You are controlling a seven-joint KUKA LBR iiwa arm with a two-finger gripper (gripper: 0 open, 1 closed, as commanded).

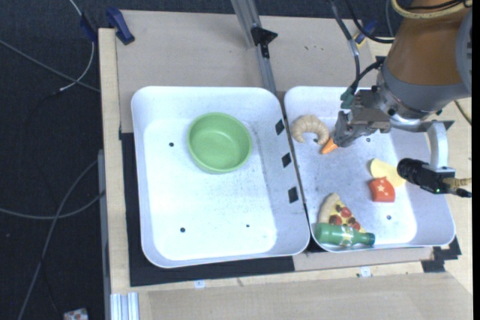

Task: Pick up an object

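**Hand poised over the right bin, carrot at its tip**

Hand (346, 133) of the single arm hung low over the right bin (427, 236), its dark tip almost upon a small orange carrot (328, 147). The carrot lay just below and to the left of the hand, touching or nearly touching it; whether it sat between the fingers could not be told, nor whether the hand was released or clenched. Its long axis ran at a slant, from upper right toward lower left, pointing away from the hand. A tan croissant (307, 127) lay just beyond the carrot, further left of the hand. The coming move was judged to turn on this closeness: a grasp aimed at the carrot risked nudging the croissant.

Count of things in the bin under the hand: one carrot, one croissant, one yellow wedge (385, 169) and one red block (382, 191) to the lower right of the hand, one pizza slice (337, 210) and one green bottle (341, 237) well below it. The left bin (161, 236), well apart from the hand, held one green bowl (218, 142). Both bins rested on the tabletop (187, 49).
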